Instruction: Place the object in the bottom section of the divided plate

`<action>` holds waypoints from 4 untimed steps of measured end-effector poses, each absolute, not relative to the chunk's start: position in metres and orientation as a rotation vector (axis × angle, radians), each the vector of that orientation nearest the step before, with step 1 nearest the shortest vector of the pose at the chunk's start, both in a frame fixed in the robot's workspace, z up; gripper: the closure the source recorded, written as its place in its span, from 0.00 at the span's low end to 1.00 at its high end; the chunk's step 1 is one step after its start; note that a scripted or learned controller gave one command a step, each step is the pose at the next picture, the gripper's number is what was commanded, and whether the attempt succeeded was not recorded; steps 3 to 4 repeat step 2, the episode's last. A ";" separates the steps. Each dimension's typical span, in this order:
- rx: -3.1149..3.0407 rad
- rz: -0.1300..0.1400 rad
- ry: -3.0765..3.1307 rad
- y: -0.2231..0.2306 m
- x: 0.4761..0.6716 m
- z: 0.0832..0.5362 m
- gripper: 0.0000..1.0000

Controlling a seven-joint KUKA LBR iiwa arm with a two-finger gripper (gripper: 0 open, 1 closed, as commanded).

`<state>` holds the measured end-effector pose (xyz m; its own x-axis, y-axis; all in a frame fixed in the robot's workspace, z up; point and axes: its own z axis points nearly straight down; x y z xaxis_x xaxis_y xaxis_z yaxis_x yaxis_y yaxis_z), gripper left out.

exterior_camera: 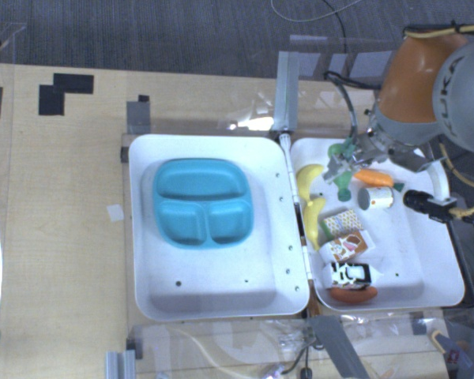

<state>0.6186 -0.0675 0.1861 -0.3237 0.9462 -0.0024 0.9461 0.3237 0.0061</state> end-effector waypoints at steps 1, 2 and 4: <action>1.657 0.008 2.661 -0.005 0.593 0.302 1.00; 1.658 0.006 2.661 -0.006 0.592 0.301 0.00; 1.658 0.006 2.661 -0.006 0.592 0.301 0.00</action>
